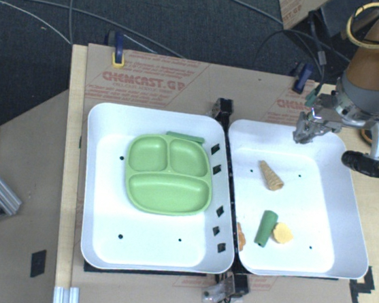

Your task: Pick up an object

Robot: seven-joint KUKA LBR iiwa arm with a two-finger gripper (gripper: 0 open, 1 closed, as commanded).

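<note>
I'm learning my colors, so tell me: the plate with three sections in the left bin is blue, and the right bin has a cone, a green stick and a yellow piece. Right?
Almost. The plate in the left bin is green, not blue, as the camera view shows. The rest holds: the right bin has the cone, green stick and yellow piece.

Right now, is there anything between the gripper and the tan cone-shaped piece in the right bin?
Nothing visible is in the way. The gripper is over the far edge of the right white bin, and only bare bin floor lies between it and the tan cone-shaped piece. The green cylinder and yellow piece lie beyond the cone.
</note>
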